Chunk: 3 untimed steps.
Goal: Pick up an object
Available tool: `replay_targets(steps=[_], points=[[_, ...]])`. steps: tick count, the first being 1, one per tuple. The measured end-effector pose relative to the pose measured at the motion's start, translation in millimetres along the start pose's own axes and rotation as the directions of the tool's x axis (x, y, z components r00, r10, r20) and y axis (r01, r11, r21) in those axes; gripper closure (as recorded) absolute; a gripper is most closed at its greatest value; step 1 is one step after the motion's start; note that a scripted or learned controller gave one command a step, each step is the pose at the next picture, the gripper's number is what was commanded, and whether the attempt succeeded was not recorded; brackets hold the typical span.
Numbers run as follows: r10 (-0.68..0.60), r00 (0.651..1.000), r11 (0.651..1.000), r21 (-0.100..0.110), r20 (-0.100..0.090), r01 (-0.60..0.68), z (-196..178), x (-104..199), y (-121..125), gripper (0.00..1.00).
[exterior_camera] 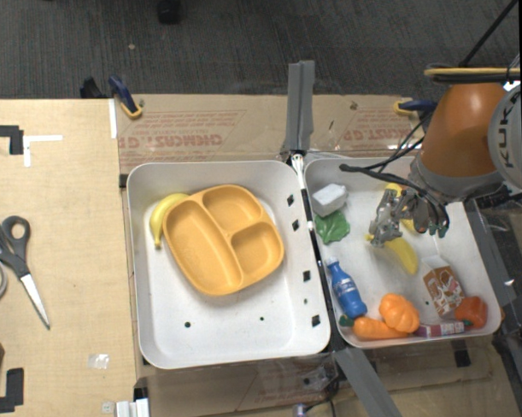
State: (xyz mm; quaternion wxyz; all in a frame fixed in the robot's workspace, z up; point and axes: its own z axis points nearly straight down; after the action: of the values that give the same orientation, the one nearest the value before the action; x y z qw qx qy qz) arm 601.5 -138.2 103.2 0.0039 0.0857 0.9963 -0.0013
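Nearest, along the front wall of the right bin (489, 264), lie a marker (440, 330), an orange carrot (374, 328) and an orange pepper (399, 311). Just behind them a blue bottle (344, 289) points its cap toward the bin's back wall. Mid-bin, a yellow banana (404, 256) lies slantwise, its long axis running from back-left to front-right. The gripper (384, 231) hangs just above the banana's back end; I cannot tell how its jaws stand. Farther back sit a green toy (333, 228) and a white block (328, 197).
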Motion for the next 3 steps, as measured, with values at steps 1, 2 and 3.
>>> replay_targets(steps=[1,2,3], points=[[0.006,1.000,1.000,-0.002,-0.005,-0.006,-6.1,24.0,36.6,1.00],[0.007,1.000,1.000,-0.002,-0.005,-0.007,-6.1,24.0,36.4,0.00],[0.151,0.989,0.989,-0.001,-0.009,-0.151,11.5,64.0,27.5,0.00]])
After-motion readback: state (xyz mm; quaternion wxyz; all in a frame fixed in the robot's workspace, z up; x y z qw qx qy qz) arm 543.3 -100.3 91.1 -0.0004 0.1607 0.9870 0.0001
